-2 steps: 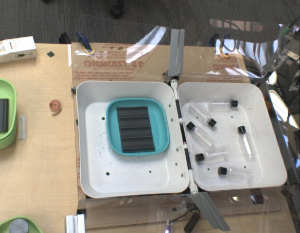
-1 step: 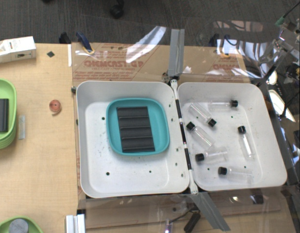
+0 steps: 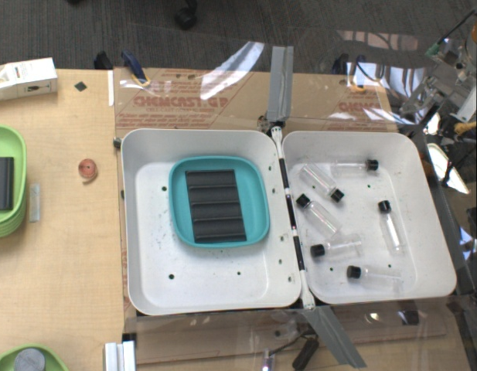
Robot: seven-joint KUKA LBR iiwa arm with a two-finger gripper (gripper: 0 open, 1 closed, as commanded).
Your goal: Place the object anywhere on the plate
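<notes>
Plainly, whether the hand is apart, together or clamped on anything cannot be told from the camera view, and nothing can be said of the arm's pose either, beyond that it reaches in from 3 o'clock

Nearest that side is the right bin (image 3: 427, 273), where the likely objects lie: six clear vials (image 3: 319, 180) with black caps, scattered flat and pointing different ways, none of them on the plate. One vial (image 3: 390, 229) lies toward 3 o'clock, another (image 3: 377, 273) toward 5 o'clock near the bin's wall. At 9 o'clock of them, across the two meeting rims, the left bin (image 3: 145, 273) holds the teal plate (image 3: 257, 207), with a dark ribbed block (image 3: 215, 205) covering most of its middle

The task looks not yet begun. The vials are round, smooth and see-through, so a grasp may slip or shove one aside and send it rolling. Two near the middle lie close together, which risks catching both. A vial released on the ribbed block could roll off the plate
</notes>
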